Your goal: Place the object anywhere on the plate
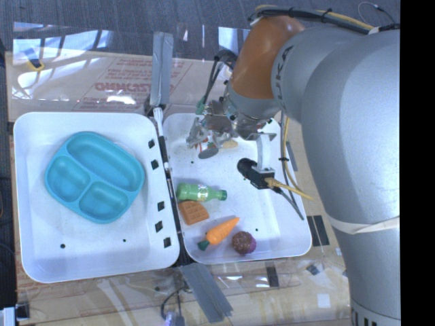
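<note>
A light blue plate with three compartments lies in the left bin. In the right bin lie a green bottle on its side, an orange waffle-like square, a carrot and a dark red round fruit. My gripper hangs low over the far end of the right bin, above the bottle and apart from it. Its tip is cluttered and partly hidden by the wrist, and I see nothing clearly held in it.
The grey arm with its orange band covers the right side of the view and the right bin's far corner. A black fitting with yellow cables hangs over that bin's middle right. A black-clipped divider wall separates the bins.
</note>
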You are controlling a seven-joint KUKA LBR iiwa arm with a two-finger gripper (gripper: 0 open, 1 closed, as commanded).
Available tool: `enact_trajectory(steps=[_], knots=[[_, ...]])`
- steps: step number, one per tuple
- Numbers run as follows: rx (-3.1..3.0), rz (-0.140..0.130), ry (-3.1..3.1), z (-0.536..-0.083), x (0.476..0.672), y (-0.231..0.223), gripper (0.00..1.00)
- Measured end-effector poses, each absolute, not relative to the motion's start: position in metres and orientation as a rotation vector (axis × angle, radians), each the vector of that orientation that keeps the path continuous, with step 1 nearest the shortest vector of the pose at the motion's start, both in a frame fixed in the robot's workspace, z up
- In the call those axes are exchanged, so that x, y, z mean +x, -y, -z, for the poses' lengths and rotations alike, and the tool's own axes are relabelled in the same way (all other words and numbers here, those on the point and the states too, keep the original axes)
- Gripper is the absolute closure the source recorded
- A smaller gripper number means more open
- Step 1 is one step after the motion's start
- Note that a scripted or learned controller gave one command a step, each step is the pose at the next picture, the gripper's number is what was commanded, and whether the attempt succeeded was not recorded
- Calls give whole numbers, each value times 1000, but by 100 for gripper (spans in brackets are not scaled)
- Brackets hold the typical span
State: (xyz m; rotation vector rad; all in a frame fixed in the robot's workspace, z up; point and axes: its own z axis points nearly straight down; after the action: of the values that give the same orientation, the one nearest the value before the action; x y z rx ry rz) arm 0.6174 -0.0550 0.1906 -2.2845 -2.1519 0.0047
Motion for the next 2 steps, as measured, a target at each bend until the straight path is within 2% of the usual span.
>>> enact_trajectory(steps=[1, 2], knots=[[-1932, -4, 2475, -190, 623, -32, 100], [-1932, -4, 2474, -191, 623, -31, 0]])
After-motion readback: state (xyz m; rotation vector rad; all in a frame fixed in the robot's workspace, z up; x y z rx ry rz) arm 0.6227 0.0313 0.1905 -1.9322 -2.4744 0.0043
